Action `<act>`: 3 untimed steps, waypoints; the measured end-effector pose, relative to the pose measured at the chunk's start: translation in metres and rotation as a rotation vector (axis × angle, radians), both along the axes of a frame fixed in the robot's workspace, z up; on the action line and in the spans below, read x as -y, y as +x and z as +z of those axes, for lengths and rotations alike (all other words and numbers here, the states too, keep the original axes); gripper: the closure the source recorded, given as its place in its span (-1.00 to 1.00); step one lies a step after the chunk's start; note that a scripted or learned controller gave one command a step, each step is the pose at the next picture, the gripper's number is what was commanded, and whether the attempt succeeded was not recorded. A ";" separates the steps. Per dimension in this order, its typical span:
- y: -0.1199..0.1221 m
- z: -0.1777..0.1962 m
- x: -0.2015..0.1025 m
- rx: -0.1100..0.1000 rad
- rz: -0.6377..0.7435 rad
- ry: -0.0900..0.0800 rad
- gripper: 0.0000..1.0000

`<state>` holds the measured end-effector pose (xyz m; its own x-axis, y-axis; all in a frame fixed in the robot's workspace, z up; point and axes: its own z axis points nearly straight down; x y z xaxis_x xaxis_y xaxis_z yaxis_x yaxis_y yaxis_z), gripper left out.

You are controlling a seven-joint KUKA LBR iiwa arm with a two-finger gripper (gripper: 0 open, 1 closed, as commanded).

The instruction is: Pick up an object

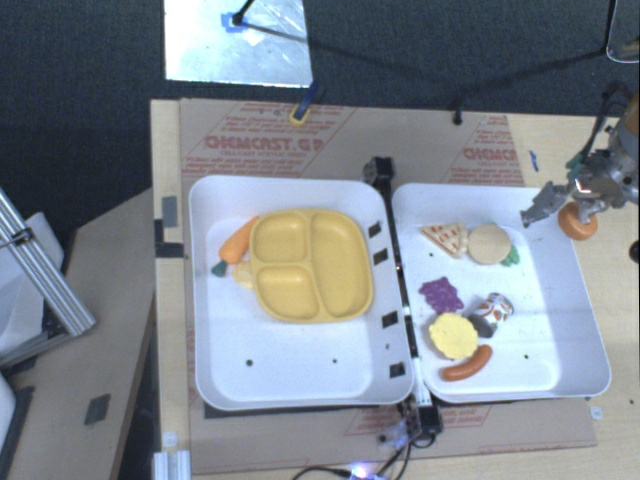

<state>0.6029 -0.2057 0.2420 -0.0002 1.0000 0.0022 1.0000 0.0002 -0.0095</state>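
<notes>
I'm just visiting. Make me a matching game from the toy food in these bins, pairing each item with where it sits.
Things:
1 carrot
2 pizza slice
3 sausage
4 purple grapes

Places:
A right bin, lowest in the view
B left bin, beside yellow tray
C right bin, beside bun
D right bin, middle

Pairs: 1-B, 2-C, 3-A, 4-D

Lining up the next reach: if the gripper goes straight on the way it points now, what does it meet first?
Probably the burger in the right bin: the gripper slants down-left in the view toward it from the bin's far right corner. Height is unclear, so it might pass above.
</notes>
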 end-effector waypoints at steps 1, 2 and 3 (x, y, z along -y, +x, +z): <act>0.002 0.007 -0.001 0.011 0.003 -0.003 -1.00; -0.006 -0.051 -0.005 0.006 0.002 -0.001 -1.00; 0.003 -0.105 -0.010 0.007 0.005 -0.001 -1.00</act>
